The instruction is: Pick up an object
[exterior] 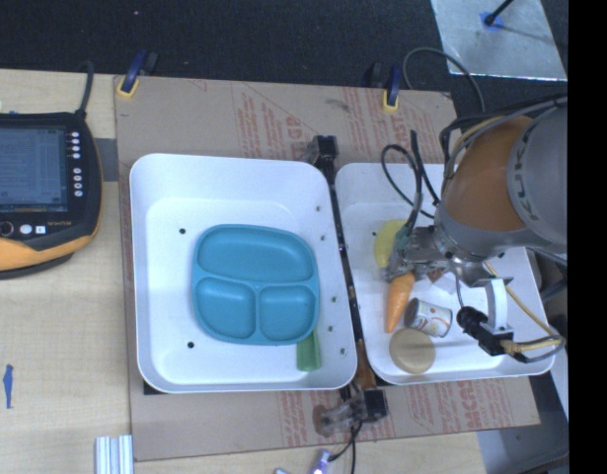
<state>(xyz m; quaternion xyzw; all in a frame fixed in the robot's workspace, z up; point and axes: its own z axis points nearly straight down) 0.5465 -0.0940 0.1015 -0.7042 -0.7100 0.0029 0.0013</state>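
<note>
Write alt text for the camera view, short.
A grey arm's end effector hangs over the right white bin, above an orange carrot-shaped toy, beside a yellow object, a small white-labelled cylinder and a tan round disc. The left white bin holds a blue three-section plastic plate and a green block.

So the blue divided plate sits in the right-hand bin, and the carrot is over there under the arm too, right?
Not quite. The blue divided plate lies in the left bin, as the camera view shows. The carrot is indeed in the right bin, under the arm.
</note>
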